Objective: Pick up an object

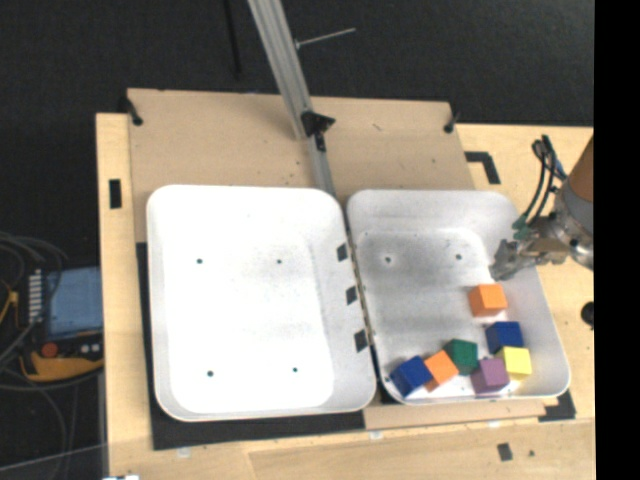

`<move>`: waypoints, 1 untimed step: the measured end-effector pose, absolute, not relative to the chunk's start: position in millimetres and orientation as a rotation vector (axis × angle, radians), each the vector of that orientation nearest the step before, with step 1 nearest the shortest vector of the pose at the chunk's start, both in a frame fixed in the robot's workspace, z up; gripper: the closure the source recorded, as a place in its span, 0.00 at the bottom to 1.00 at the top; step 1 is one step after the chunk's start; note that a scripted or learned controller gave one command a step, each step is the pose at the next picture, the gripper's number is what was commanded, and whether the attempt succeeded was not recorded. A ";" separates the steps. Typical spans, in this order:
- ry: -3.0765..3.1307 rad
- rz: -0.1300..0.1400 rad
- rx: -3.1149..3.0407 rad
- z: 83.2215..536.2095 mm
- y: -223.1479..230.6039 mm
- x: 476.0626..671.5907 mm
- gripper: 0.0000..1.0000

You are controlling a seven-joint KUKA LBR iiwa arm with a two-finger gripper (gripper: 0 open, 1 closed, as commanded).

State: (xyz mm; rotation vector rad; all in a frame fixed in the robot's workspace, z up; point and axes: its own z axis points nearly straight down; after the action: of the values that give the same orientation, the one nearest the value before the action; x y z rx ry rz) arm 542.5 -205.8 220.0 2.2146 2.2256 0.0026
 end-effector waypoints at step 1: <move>2.229 0.005 2.210 233.2 -151.4 558.2 1.00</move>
State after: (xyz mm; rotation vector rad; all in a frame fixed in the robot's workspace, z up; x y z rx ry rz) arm 558.2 -151.4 233.2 2.2098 2.2293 0.0054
